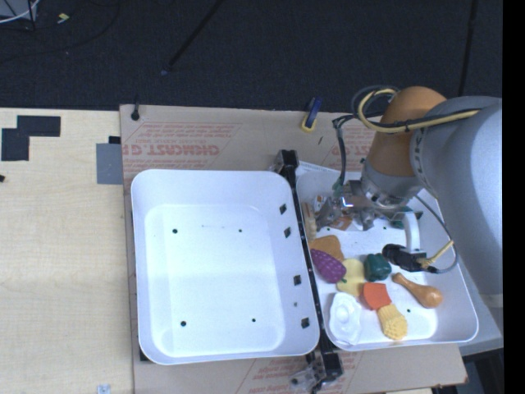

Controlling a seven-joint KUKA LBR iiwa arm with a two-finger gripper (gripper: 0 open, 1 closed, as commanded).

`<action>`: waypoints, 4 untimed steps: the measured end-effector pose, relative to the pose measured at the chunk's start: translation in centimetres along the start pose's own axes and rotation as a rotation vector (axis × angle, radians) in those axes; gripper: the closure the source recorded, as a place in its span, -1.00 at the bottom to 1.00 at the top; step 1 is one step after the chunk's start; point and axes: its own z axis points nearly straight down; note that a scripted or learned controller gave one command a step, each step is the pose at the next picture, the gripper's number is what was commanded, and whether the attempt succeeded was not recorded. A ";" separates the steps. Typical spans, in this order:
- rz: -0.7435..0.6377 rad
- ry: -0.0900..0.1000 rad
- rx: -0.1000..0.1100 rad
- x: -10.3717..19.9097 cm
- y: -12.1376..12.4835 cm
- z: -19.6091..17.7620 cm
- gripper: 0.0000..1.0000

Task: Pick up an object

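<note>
**Toys clustered below the gripper**

Heaped in the right bin [459, 322] — purple toy [327, 264], green piece [377, 267], orange block [376, 295], yellow corn-like piece [394, 325], white lump [345, 317], wooden-handled tool [417, 289]. Just above them, the gripper [340, 212], low near the divider; grip state impossible to tell. Left bin [141, 220] wide open alongside.

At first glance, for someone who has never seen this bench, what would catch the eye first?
The big grey arm with its orange band reaches in from the right, its claw low over the right bin. Below it lies a bright cluster of toys: a purple piece, an orange block and a yellow corn-like piece. The left bin sits beside it.
</note>
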 end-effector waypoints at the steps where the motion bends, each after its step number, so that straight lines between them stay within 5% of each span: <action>1: -0.002 -0.005 0.015 -0.3 -0.3 -0.8 1.00; 2: 0.006 -0.006 0.028 1.5 -0.7 -4.3 1.00; 3: 0.002 0.005 -0.016 0.7 -0.8 0.2 1.00; 4: 0.001 0.008 -0.020 0.8 -0.7 -1.1 1.00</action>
